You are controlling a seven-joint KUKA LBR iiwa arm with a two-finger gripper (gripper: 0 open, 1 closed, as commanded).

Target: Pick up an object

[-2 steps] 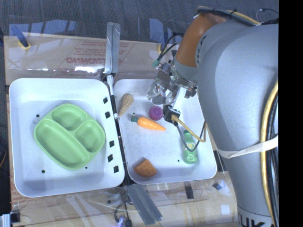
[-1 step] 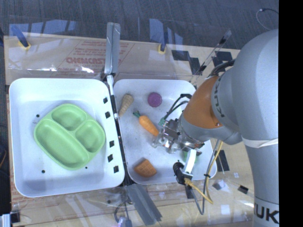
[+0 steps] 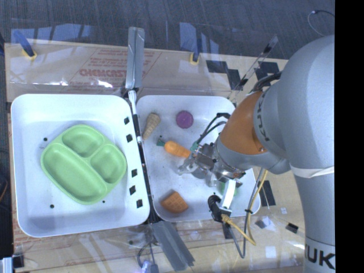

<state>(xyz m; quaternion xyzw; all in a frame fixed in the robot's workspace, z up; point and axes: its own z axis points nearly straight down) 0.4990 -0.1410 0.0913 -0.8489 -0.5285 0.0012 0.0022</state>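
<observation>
Two shallow white bins sit side by side on the table point(image 3: 68, 58). The left white bin point(image 3: 28, 124) holds a light green plastic plate with three sections point(image 3: 83, 163). The right white bin point(image 3: 170, 104) holds four small things. A tan ice cream cone toy point(image 3: 151, 124) lies near the top left of this bin, next to the middle wall. A round purple toy point(image 3: 184, 119) sits a little to the right of the cone. An orange toy carrot with a green end point(image 3: 175, 149) lies in the middle of the bin. An orange-brown wedge toy point(image 3: 174, 202) rests near the bottom edge. The grey arm with the orange band point(image 3: 245, 131) reaches in from the right. Its tool point(image 3: 190, 162) is low in the right bin, just beside the carrot. I cannot tell if the tool is released or clenched.
</observation>
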